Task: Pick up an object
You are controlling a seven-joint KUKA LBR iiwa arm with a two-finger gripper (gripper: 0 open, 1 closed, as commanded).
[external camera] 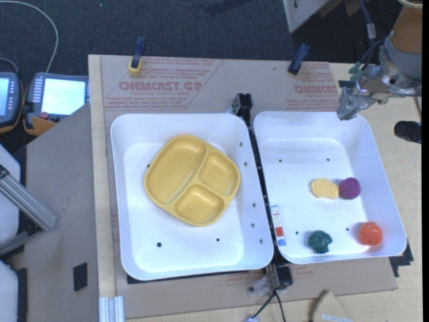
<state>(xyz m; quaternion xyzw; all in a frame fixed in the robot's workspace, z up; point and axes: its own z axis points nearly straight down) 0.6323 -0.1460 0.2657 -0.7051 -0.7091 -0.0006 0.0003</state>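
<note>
Brown cardboard tabletop point(201, 79) carries two white plastic bins; the pincer point(348, 107), its state unclear, hovers upper right, well apart from the small yellow toy point(324, 189).

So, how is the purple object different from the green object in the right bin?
The purple object is round and smooth; the green object looks lumpy and darker. The purple object touches the yellow piece; the green object lies apart, closer to the near wall. Both are small and lie in the right bin.

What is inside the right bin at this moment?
The right bin holds a yellow piece, a purple piece, a green piece and an orange piece. Nothing covers them.
</note>
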